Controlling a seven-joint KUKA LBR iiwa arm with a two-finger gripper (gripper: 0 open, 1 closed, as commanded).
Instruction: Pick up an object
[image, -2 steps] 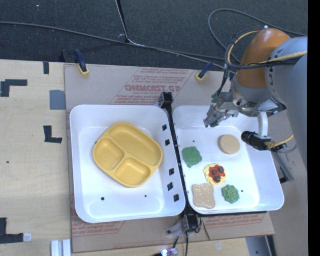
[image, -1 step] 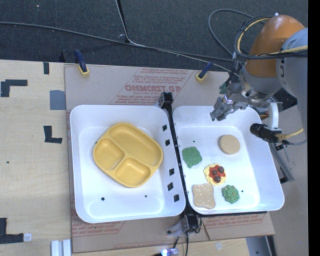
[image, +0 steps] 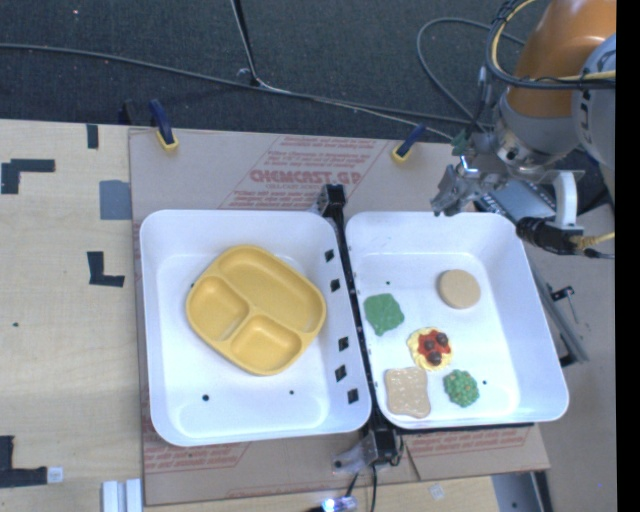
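Toy food pieces lie scattered in the right bin (image: 520, 262), a shallow white plastic tray with rounded corners: a flat tan round cookie (image: 459, 289) near the back, a bumpy green leafy piece (image: 383, 312) toward the left, a small yellow disc with red and dark toppings (image: 431, 348) in the middle, a pale speckled toast slice (image: 407, 391) at the front, and a knobbly green broccoli piece (image: 461, 388) beside it. None touch. The gripper (image: 452, 196) hangs above the bin's back rim, apart from all pieces; whether it is spread or pressed together cannot be told. The left bin (image: 170, 390) holds a glossy yellow divided plate (image: 256, 308), tilted. Both bins sit on brown printed cardboard (image: 290, 170) clamped to a light wooden table (image: 60, 330).
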